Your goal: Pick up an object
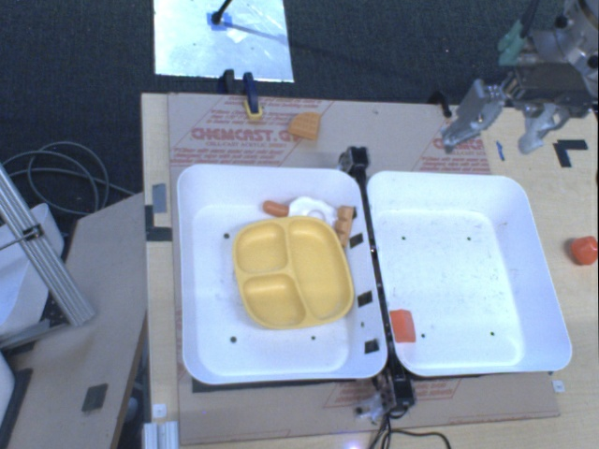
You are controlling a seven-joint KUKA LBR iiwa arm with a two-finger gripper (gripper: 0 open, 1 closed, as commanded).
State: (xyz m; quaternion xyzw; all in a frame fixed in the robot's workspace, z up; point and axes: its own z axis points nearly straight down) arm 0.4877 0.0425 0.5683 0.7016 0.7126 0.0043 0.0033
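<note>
in the left bin point(201, 344) a yellow divided plate point(291, 272) lies flat near the middle, three compartments facing up. tucked against its upper edge are a small orange sausage-shaped piece point(275, 209), a white object point(312, 210) partly hidden by the plate, and a tan piece point(344, 223) standing just beside the bin's right wall. the right bin point(533, 279) holds an orange-red block point(401, 325) in its lower left corner, close to the divide between the two bins.

the gripper point(498, 127) hangs in the upper right of the frame, above the bench beyond the right bin's top edge and well apart from every object in the bins. its two grey fingers point(465, 120) are spread apart with nothing between them.

on the bench outside the bins, a tan waffle-like piece point(305, 125) sits above the left bin, and a red-orange object point(583, 249) rests at the right edge of the frame, beside the right bin.
</note>
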